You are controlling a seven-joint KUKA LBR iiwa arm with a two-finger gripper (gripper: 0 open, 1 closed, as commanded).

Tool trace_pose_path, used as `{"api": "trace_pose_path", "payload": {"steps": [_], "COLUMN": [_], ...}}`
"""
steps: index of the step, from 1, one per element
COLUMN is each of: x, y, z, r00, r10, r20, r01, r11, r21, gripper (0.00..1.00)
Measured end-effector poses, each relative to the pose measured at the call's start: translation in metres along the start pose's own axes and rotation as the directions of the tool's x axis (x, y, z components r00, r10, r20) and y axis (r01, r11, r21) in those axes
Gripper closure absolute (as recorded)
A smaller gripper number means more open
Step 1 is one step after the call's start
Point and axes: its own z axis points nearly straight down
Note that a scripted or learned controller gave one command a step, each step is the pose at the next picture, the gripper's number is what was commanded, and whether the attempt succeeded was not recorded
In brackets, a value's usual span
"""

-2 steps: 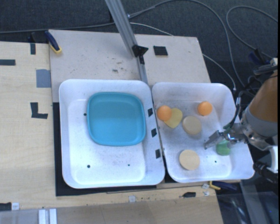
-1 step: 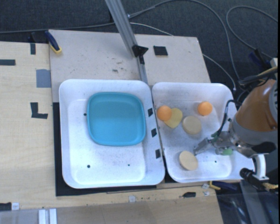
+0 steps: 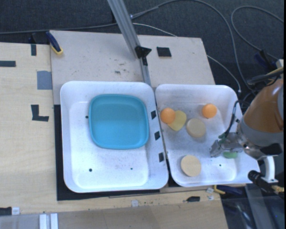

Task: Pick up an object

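The grey arm with its orange band reaches in from the right, and its two-finger gripper (image 3: 222,148) hangs low over the right part of the right-hand shallow white bin (image 3: 229,92). There is a hint of something green at the gripper's tip; whether it is an object or part of the tool is unclear. From this slanted view, how wide the gripper stands cannot be told.

The candidates all lie in that bin: a round tan disc (image 3: 191,165) near the front edge, a second pale tan disc (image 3: 196,128) toward the middle, a yellow heart-shaped piece (image 3: 178,120) touching a small orange ball (image 3: 168,115) on the left, and another orange ball (image 3: 209,110) farther back. The left-hand white bin (image 3: 69,128) carries a square blue plastic plate (image 3: 118,121).

To do this well, I would pick an isolated target, probably the near tan disc, which sits apart from the rest. Centre over it, descend squarely, and close across its width, since a flat disc gives little to grip.
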Motion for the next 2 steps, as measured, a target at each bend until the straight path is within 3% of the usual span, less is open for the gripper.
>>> {"api": "trace_pose_path", "payload": {"steps": [2], "x": [0.002], "y": [0.000], "z": [-0.094], "r00": [1.000], "r10": [0.001], "r20": [0.002], "r01": [-0.001], "r11": [1.000], "r21": [-0.005], "gripper": [1.00]}}
